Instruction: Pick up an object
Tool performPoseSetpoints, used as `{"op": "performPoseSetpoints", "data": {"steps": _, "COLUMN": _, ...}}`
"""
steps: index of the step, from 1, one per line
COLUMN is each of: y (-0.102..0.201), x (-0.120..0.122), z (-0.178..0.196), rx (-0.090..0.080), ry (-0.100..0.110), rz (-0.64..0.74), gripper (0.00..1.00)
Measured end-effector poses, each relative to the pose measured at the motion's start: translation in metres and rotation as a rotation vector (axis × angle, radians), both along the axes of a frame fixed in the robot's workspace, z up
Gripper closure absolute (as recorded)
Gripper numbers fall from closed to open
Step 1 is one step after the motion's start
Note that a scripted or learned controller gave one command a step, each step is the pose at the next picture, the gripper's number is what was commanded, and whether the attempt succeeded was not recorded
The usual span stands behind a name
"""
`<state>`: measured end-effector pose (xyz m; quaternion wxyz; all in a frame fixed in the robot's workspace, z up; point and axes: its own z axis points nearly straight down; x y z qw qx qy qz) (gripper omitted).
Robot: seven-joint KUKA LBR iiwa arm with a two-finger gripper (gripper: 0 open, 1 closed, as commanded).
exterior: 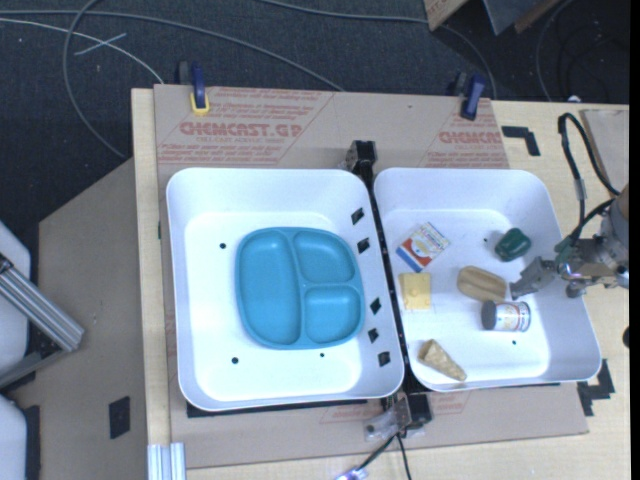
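While the task names no particular object, the right bin (560, 218) is holding six candidates, all lying loose on its white floor. A small jar (506, 316) with a pale label is lying on its side nearest the gripper (524, 286), just below and left of the tip. A tan rounded block (482, 283) is sitting just left of the gripper, close to the jar but apart from it. A dark green lump (513, 242) is resting higher up, toward the bin's far right corner, with open floor around it. Farther left, a yellow square piece (416, 291) is lying near the divider, and a red, white and blue card packet (423, 246) is lying tilted just above it. A tan wedge (441, 360) is sitting alone near the bin's front rim, well apart from the others.

Reaching in over the right rim, the gripper is hanging low above the floor between the tan block and the jar; whether its fingers are apart or together cannot be told, and nothing is visibly held.

Bare floor is showing along the right wall and in the front right corner. The left bin (190, 288) is holding a blue divided plate (300, 286) at its centre, with wide white margins on every side.
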<state>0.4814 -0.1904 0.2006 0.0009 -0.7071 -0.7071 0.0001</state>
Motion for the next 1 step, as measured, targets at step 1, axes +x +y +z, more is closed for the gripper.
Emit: {"op": "performPoseSetpoints", "data": {"steps": 1, "y": 0.0014, "x": -0.0016, "z": -0.0423, "rx": 0.002, "ry": 0.005, "rz": 0.0, "gripper": 0.0}}
